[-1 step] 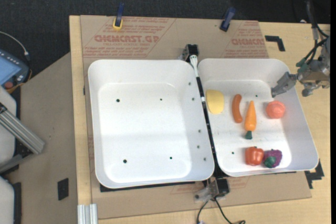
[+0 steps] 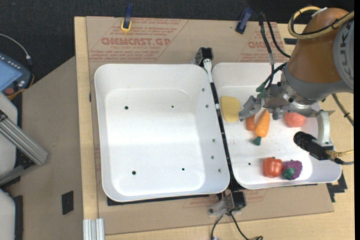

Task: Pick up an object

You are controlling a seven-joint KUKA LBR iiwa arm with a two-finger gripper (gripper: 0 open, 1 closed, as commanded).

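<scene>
We're seeing the tool (image 2: 260, 111) hanging over the right bin (image 2: 243, 174), touching the carrot (image 2: 261, 123) just below it. We can't tell its opening or whether it's gripping. Yellow piece (image 2: 230, 108) sitting just left.

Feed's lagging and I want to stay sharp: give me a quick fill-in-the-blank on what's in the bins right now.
1. All the toy food lies in the ____ bin.
2. The pincer hovers just above the orange ____.
3. The purple toy lies beside the ____ pepper.
4. The yellow piece lies near the ____ between the bins.

Missing: right; carrot; red; divider
</scene>
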